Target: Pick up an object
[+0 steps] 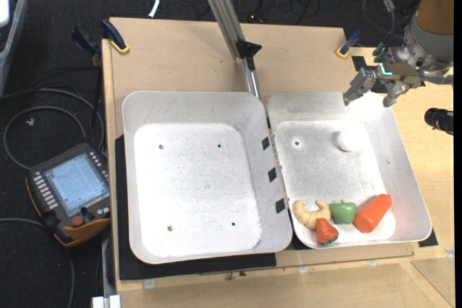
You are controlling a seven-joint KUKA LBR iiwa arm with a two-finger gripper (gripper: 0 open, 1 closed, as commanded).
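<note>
My gripper (372, 92) hangs open over the far right corner of the right bin (310, 108), its two fingers spread with nothing between them. A white ball (349, 140) lies on the bin floor just below and left of the gripper. Along the near edge of the same bin sit a cream curved piece (310, 211), a green pepper (344, 211), a small red strawberry (326, 230) and an orange carrot-like piece (373, 213). All of these are well apart from the gripper.
The left bin (191, 173) lies beside the right one. A slanted metal pole (220, 0) crosses the back of the bench to the bins' junction. Yellow clamps (115, 40) grip the board's far corners. A teach pendant (70, 187) lies off the left side.
</note>
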